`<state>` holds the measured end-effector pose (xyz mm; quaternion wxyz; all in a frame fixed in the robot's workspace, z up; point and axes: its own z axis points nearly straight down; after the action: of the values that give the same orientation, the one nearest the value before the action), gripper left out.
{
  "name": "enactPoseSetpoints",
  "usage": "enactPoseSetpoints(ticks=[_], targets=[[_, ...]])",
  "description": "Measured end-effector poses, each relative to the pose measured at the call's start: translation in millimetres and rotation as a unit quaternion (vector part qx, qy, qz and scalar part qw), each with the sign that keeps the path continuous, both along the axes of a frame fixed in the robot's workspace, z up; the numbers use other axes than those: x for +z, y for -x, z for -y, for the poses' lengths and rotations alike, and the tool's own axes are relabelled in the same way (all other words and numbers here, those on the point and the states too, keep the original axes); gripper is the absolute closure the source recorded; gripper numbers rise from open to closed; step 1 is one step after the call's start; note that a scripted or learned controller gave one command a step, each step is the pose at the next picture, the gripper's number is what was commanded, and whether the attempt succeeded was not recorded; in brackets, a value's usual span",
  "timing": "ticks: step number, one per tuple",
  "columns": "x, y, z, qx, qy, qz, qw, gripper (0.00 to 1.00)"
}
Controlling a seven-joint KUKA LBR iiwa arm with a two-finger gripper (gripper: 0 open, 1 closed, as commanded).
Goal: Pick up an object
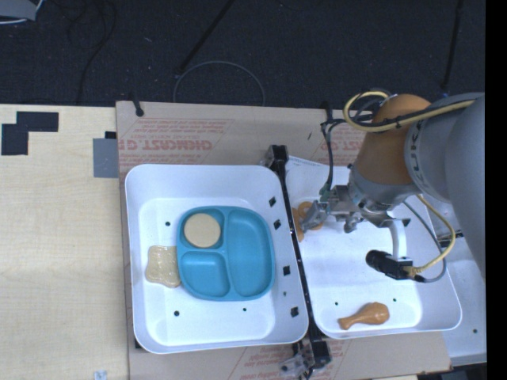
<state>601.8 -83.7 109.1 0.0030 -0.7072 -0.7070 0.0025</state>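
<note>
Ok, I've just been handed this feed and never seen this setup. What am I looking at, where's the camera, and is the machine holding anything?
One camera looks down at a slant on a bench with two shallow white bins. The grey arm with the orange band reaches in from the right. Its end effector is low over the right bin, beside a small brownish item at that bin's left wall; I can't tell whether it grips it. A toy drumstick lies near the front of that bin. The left bin holds a blue divided tray with a round tan disc in one compartment, and a pale piece beside the tray.
</note>
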Motion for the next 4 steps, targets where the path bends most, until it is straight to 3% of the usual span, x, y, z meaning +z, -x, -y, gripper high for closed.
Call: enactPoseSetpoints(ticks=[1,3,4], targets=[[13,0,1,-0.002,-0.0001,0.001,1.0000,1.00],[109,-8,6,0.000,0.0005,0.005,1.0000,1.00],[116,-7,8,0.000,0.0001,0.003,1.0000,1.00]])
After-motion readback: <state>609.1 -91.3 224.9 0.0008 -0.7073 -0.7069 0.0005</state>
